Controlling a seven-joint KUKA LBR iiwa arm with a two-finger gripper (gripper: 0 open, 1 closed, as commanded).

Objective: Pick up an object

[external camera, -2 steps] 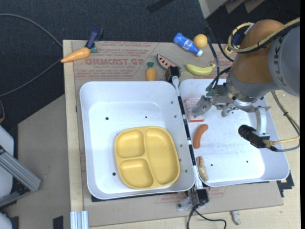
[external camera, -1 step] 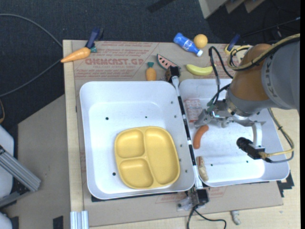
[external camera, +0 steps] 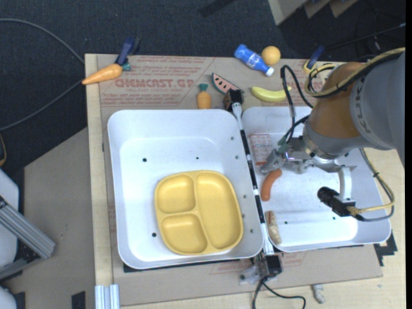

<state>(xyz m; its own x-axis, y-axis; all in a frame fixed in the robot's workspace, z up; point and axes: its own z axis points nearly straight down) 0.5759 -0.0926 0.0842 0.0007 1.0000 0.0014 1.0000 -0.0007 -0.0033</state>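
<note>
An orange-red sausage (external camera: 270, 185) lies tilted at the left side of the right bin (external camera: 309, 237). A tan bread-like piece (external camera: 273, 228) rests by the same bin's front left wall. My gripper (external camera: 285, 157) hangs low over the right bin, just above and to the right of the sausage's upper end. The grey arm with its orange band (external camera: 335, 108) covers the back half of that bin. Nothing is visibly held.
A yellow divided plate (external camera: 197, 211) sits in the left bin (external camera: 135, 140). Behind the bins lie a carrot (external camera: 103, 74), a watermelon slice (external camera: 222, 82), a small orange toy (external camera: 204, 99), a banana (external camera: 270, 94), a blue bottle (external camera: 252, 59) and an orange ball (external camera: 271, 55).
</note>
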